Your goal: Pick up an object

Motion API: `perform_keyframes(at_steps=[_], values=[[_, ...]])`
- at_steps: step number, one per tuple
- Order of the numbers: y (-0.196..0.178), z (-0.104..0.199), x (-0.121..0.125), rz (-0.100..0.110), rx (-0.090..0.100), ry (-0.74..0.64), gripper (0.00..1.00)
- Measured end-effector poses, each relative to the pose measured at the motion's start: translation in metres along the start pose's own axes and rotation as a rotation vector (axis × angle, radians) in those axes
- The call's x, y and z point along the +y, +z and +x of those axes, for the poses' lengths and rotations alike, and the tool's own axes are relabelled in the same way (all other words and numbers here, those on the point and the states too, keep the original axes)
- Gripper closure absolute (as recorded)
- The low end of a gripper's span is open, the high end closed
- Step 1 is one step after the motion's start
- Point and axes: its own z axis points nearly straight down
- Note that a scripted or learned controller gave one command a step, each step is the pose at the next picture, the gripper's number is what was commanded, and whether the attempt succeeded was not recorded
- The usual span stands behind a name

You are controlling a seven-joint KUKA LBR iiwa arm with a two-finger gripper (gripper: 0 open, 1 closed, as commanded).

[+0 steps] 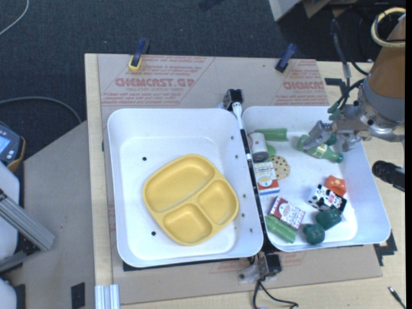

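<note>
The gripper [327, 140] hangs low over the far part of the right bin [380, 201], with a green toy [325, 151] right at its fingers; whether the fingers are closed on it or merely beside it cannot be told from this angle. The toy lies near the bin's far right wall.

Elsewhere in the same bin, a green cylinder [273, 134] lies near the far left corner, with a small grey can [259, 146] just beside it. Below those sit a cookie [280, 166] and a small carton [266, 177] against the left wall. Toward the near edge lie a red box [287, 212], a green pickle-like piece [280, 229], a dark green lump [320, 225], a black-and-white cow-patterned item [328, 200] and an orange piece [335, 185].

The left bin [125, 140] holds a yellow divided plate [190, 199] with three compartments, lying flat near the middle.
</note>
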Motion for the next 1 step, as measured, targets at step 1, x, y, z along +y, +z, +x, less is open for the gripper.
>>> perform_keyframes(at_steps=[1], values=[[-0.0069, 0.0002, 0.0022, -0.013, -0.001, -0.002, 0.00]])
